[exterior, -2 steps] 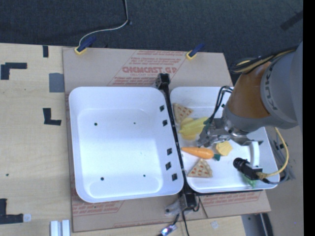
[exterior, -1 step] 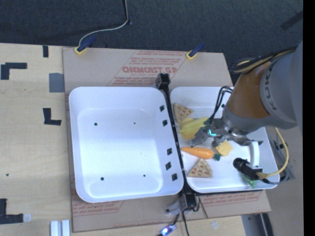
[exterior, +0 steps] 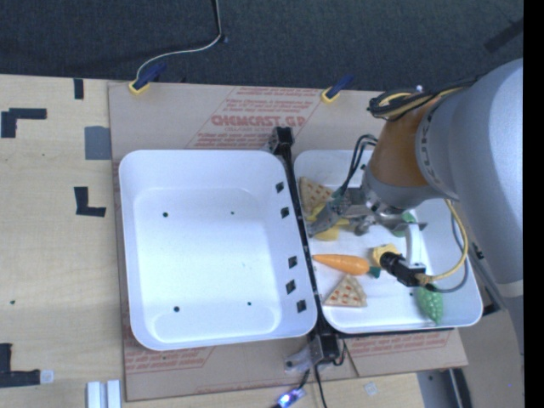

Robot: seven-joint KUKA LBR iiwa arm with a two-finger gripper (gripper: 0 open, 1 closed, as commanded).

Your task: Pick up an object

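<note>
Scene: two white bins side by side on the table (exterior: 59, 228). Left bin (exterior: 204, 313) bare white inside; right bin (exterior: 459, 313) holding several small toy food pieces.

Candidate objects in the right bin: carrot (exterior: 342, 263) lying flat near the centre, orange with a tapered tip pointing toward the divider; waffle wedge (exterior: 347, 293) just beside and below the carrot; second waffle wedge (exterior: 314, 195) near the upper left corner; green piece (exterior: 429, 306) at the lower right corner; yellow piece (exterior: 333, 228) under the wrist, partly hidden.

End effector (exterior: 340, 215) low over the upper left of the right bin, close above the yellow piece. Finger state: cannot tell, hidden by the wrist and cabling.

Handling, judged: likely light, hard, smooth plastic, prone to slipping or rolling. For the carrot, grip across the thick middle, fingers square to the long axis. Wedges flat and thin, harder to get fingers under; risk of skidding against the bin wall.
</note>
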